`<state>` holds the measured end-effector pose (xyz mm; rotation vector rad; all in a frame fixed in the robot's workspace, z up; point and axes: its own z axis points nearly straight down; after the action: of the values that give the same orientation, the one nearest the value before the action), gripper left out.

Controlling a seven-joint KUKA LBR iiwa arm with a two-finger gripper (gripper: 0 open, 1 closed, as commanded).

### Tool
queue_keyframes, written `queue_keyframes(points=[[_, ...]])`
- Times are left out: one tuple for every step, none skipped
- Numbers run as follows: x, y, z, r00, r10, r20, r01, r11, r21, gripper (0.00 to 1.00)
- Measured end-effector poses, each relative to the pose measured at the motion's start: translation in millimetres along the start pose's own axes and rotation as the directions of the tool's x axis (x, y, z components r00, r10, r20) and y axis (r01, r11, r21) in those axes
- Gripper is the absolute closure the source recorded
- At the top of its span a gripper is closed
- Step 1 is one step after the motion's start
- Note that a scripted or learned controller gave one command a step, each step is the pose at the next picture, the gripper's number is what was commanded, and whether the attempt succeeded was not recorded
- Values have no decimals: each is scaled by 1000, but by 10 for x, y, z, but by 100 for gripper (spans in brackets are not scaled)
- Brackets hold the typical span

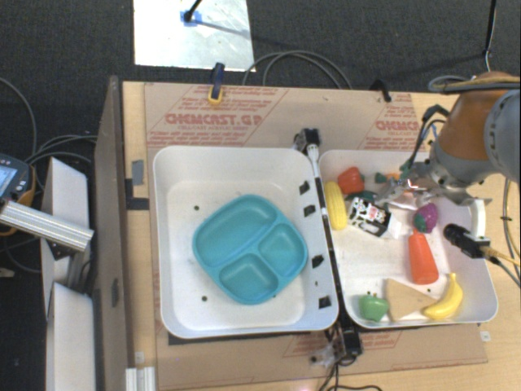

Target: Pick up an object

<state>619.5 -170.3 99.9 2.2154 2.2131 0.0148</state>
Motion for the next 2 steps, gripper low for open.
queue_keyframes(points=[[-44,-462,129,1000,-3,-2,3,1000,9,0],[11,174,73,1000,-7,1,7,1000,8,0]])
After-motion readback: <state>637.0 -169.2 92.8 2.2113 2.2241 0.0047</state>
